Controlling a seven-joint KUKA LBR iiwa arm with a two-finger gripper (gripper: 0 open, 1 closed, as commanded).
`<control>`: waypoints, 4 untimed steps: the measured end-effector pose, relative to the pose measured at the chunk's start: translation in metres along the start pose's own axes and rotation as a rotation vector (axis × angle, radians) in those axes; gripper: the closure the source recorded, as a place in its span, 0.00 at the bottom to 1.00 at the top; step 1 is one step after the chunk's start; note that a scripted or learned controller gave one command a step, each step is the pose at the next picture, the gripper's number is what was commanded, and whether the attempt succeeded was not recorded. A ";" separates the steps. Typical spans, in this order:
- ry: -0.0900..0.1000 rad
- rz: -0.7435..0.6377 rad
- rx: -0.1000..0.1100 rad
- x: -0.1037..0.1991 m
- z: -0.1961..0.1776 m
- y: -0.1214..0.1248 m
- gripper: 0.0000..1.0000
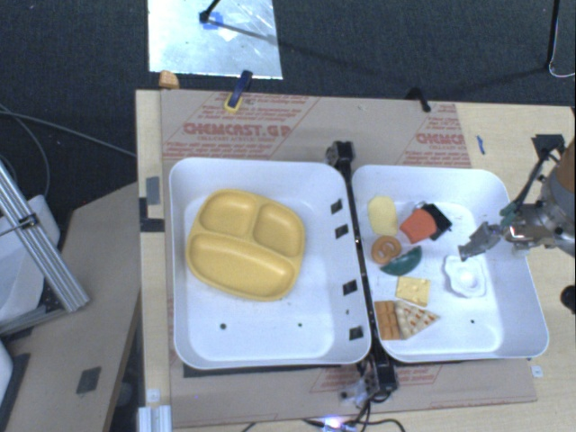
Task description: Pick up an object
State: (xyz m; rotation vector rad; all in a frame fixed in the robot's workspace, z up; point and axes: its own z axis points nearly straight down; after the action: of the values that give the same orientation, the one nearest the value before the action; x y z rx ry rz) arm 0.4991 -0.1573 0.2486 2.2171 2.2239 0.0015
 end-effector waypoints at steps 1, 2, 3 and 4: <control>0.005 0.001 0.006 0.028 0.170 -0.013 0.00; 0.001 -0.006 -0.010 0.070 0.062 -0.010 0.00; 0.000 -0.003 -0.002 0.069 0.168 0.039 0.00; 0.000 -0.009 -0.013 0.162 0.057 0.080 0.00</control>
State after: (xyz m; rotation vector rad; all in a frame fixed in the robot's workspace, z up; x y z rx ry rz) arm 0.5788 0.0051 0.1914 2.2015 2.2272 0.0161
